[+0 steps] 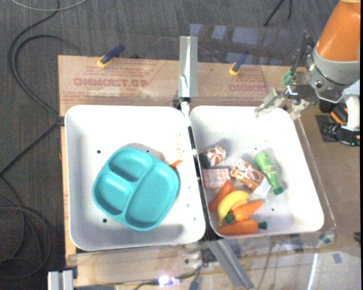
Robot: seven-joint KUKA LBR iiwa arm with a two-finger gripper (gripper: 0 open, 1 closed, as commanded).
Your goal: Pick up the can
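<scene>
The can [216,154] is small, red and white, and lies in the right bin [302,162] near its left wall, at the top of a cluster of toy food. My gripper [279,106] hangs over the bin's far right corner, well up and to the right of the can and apart from it. Its fingers stand open with nothing between them.
Below the can lie a red patterned packet [216,178], a red-white carton [247,174], a green bottle [269,171], a banana [232,202] and carrots [248,210]. The left bin [78,132] holds a teal divided plate [136,188] and a small orange piece [175,162].
</scene>
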